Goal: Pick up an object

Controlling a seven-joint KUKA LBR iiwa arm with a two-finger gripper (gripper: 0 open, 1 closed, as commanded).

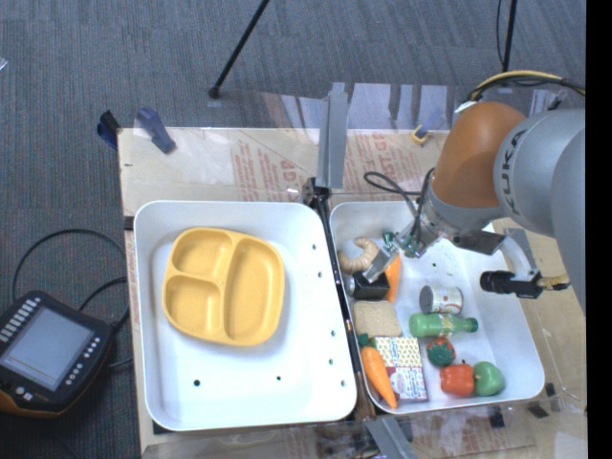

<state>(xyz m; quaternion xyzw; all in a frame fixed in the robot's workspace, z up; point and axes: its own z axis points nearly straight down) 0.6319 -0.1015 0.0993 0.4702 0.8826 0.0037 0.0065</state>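
Over on the right side of my feed, the arm (516,175) comes in big and grey with its orange band, and the gripper (382,268) is down inside the right bin (521,328), up near that bin's far-left corner. Not much room to work there: the fingertips sit just beside the bin's left wall and the divider where the two bins meet, with stuff packed close around them.

Honestly I can't make out how the fingers stand, since the wrist hardware and cables cover most of them. Right at the tip there's an orange piece (393,277) touching or nearly touching the gripper, but I can't say whether it's actually between the fingers. A dark block (371,288) lies just under it, partly hidden, and a beige knobbly thing (363,253) sits just to the left against the wall.

The rest of the right bin is crowded toward the near side: a small can (441,300) lying tilted, a green bottle (443,325) on its side just below it, a carrot (379,375) along the left wall, a printed packet (405,365) beside the carrot, then a red and green strawberry-looking thing (440,351), a red pepper (457,380) and a green pepper (489,378) touching each other at the near right corner. The far right part of that bin is mostly covered by the arm.

The left bin (191,390) has loads of open floor, just a yellow divided plate (226,285) sitting toward its far-left side.
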